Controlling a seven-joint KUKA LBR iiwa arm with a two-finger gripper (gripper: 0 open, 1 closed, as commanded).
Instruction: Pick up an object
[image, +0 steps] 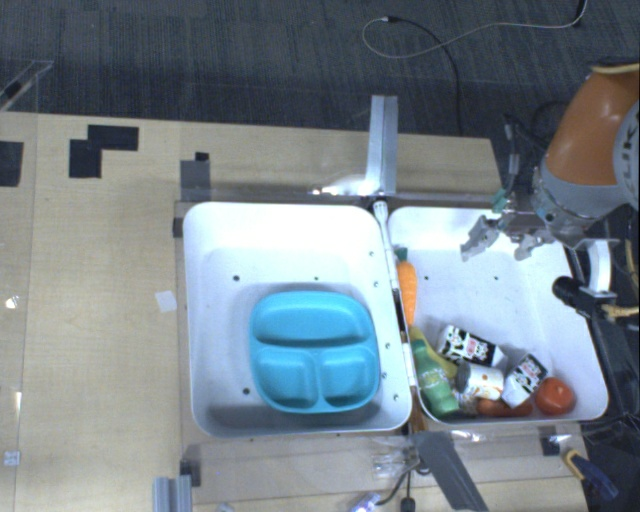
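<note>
My claw (505, 236) hangs spread and empty at upper right, over bare bin (520, 310) floor; the carrot (406, 285), mid-frame by the divider, lies apart from the clutter, so I'd align fingers across it.

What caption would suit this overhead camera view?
Grey robot gripper, fingers open, above right white bin of toy groceries; blue divided plastic tray fills left bin.

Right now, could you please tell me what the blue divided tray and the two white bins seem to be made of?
The blue divided tray looks like moulded plastic: uniform colour, rounded compartments, soft matte sheen. The two shallow white bins, left and right, appear to be smooth plastic or coated metal; their even gloss and rounded corners leave that open.
</note>
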